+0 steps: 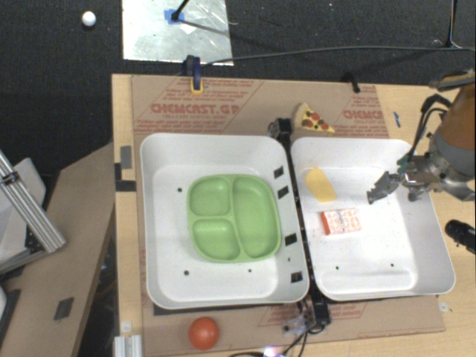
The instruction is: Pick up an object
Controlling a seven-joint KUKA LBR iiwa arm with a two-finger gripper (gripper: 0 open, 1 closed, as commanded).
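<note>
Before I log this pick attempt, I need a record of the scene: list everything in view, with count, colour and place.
Bins: two, white, side by side on the bench.
Divided plate: one, green, in the left-hand bin.
Yellow block: one, in the right-hand bin, upper left part.
Small packet: one, red and white, right-hand bin, just below the yellow block.
Pizza-slice toy: one, yellow and red, on the board behind the bins.
Ball: one, orange-red, in front of the left-hand bin.
Small ball: one, white, far upper left.
Gripper: one, dark grey, over the right-hand bin, nothing visibly between its fingers.
</note>
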